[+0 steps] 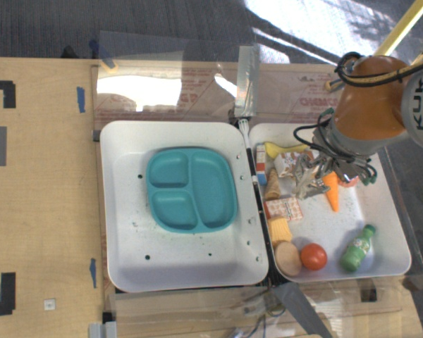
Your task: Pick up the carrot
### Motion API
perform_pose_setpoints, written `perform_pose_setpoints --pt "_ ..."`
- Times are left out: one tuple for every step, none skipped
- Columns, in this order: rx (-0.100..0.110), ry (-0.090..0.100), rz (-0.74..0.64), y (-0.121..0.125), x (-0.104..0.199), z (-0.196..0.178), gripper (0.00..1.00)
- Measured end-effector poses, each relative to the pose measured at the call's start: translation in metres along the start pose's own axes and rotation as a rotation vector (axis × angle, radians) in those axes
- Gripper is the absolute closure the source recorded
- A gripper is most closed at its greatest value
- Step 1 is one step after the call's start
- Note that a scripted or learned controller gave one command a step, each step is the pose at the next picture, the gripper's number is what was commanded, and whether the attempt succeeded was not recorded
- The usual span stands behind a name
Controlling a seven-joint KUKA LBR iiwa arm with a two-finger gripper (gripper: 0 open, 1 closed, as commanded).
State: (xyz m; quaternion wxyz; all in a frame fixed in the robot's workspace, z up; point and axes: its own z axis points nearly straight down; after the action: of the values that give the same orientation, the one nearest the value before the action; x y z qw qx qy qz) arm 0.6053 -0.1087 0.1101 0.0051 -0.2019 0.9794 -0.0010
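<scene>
Two shallow white bins are shown side by side on the surface [42, 189], viewed from above at a slant. The left bin [120, 259] holds a teal divided plate [192, 189]. The right bin [391, 224] holds the carrot [331, 191], which lies in the far half of the bin, pointing toward the near side. The claw [316, 177] is lowered into the same bin, just to the left of the carrot and close beside it; whether carrot and claw touch cannot be told. The state of the claw cannot be told either, as it is crowded by cables and nearby things. The arm [370, 97] with its orange band is seen above the far right part of the bin. Along the bin's left wall a yellow piece [276, 148], a printed packet [285, 208] and a corn cob [278, 229] are seen. At the near side lie a pale egg-like thing [288, 257], a tomato [313, 256] and a green bottle [357, 248].
</scene>
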Motion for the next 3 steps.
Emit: perform_pose_setpoints --pt "0.003 -0.003 -0.459 -0.045 0.024 0.020 1.00" --pt "0.004 -0.003 -0.167 0.010 0.091 0.018 1.00" --pt "0.002 -0.003 -0.044 -0.046 0.001 0.020 1.00"
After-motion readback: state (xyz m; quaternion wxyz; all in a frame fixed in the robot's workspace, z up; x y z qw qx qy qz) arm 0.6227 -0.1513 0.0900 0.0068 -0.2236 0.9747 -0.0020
